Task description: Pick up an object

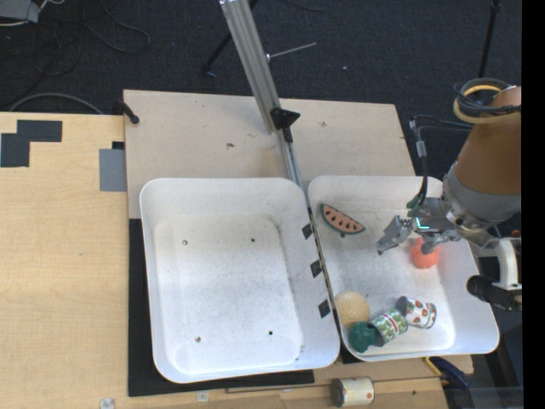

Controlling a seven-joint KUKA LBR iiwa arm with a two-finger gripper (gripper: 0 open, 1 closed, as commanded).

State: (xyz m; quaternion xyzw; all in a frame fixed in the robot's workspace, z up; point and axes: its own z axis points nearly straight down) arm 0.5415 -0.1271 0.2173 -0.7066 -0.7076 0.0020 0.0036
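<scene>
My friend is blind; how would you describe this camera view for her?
A grey robot arm's gripper hangs over the right bin, beside an orange ball. That bin also holds a watermelon slice, a beige ball and a can.

2 white bins (226, 196), a red-and-green watermelon slice (342, 220), an orange ball (425, 256), a tan ball (350, 304).

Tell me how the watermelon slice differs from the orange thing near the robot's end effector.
The watermelon slice is flat and crescent-shaped, red with a green rind; the orange thing looks rounded and plain orange-red. The slice lies apart near the divider, while the orange thing sits right beside the end effector. Both rest in the right bin.
</scene>
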